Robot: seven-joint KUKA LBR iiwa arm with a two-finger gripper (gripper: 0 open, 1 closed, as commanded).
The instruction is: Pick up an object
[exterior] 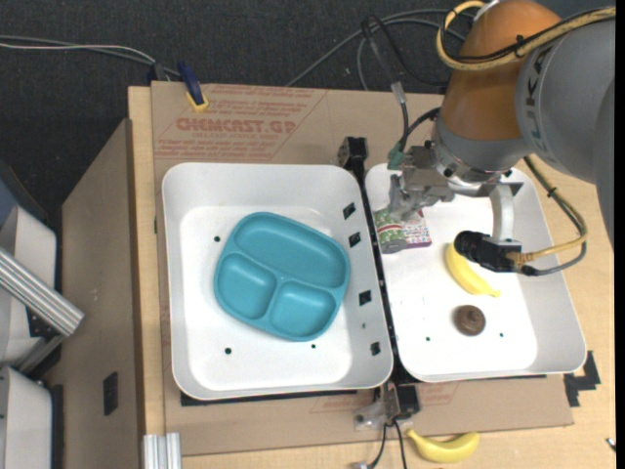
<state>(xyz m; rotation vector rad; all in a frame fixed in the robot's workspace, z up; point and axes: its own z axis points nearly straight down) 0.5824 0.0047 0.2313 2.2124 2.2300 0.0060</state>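
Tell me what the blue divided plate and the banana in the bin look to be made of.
The blue plate looks like moulded plastic: one even teal colour, soft sheen, rounded compartment ridges. The banana in the right bin could be real or a plastic replica; its flat, uniform yellow skin hints at plastic, but this view leaves that open.

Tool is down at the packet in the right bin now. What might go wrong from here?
The tool sits over the small packet, which lies flat against the right bin's wall, so a grasp may slip or scrape the rim. The banana lies close beside it, under a black cabled part, and could get nudged.
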